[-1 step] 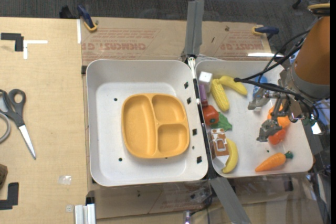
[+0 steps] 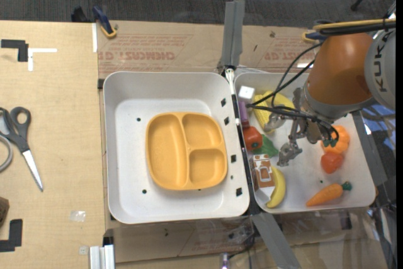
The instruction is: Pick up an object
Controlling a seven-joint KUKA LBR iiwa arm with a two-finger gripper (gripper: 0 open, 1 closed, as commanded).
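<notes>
jaws over right bin (image 2: 362,189) | grip state unclear | arm (image 2: 340,72) hides toys

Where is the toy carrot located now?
In the camera view, the carrot lies in the right bin, near its front right corner, just below a red toy.

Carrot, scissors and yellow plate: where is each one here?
carrot (image 2: 324,194), camera view, middle of its orange body.
scissors (image 2: 24,142), camera view, near the pivot.
yellow plate (image 2: 165,151), camera view, floor of its large compartment.
</notes>
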